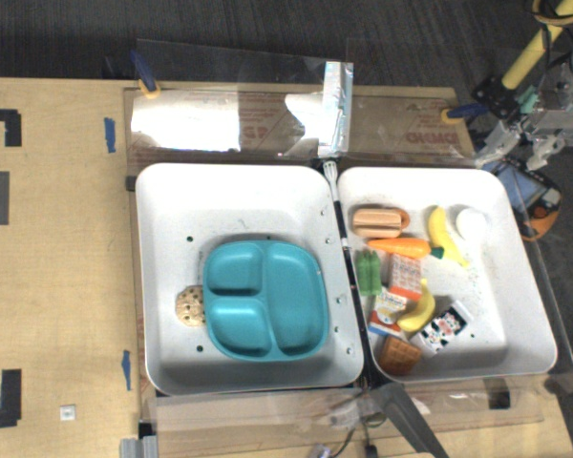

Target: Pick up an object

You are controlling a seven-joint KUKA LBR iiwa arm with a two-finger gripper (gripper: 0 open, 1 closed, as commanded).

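From my station I can make out almost nothing legible. The clear sheet (267, 122) standing behind the two bins carries faint reddish printing, strongest toward its right end above the right bin (525, 284), but the letters are too washed out by glare for me to read. Inside that bin, a small carton (404, 277) beside the carrot (401, 247) shows red and white label artwork, and a small black-and-white packet (446, 326) lies near it; neither gives me a readable word.
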